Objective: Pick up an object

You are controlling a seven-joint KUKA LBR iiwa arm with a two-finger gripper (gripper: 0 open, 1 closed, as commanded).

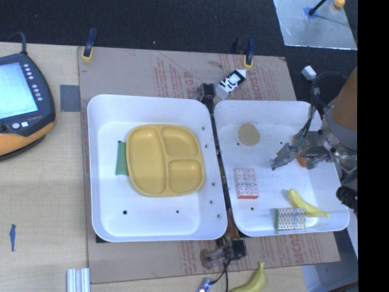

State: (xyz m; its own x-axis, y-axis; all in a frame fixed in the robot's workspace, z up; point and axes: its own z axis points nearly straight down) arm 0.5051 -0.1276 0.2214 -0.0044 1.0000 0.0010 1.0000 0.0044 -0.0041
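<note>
A flat brown cardboard sheet [152, 62] lies on the light wooden bench [42, 212], held at its far edge by a blue and yellow clamp [89, 45] and a second blue clamp [248, 53]. A black and orange handheld control pad with a pale screen [21, 105] rests at the left of the bench, and a small grey tape square [70, 97] is just beside it. A yellow banana [254, 279] lies on the cardboard near the front edge.
</note>
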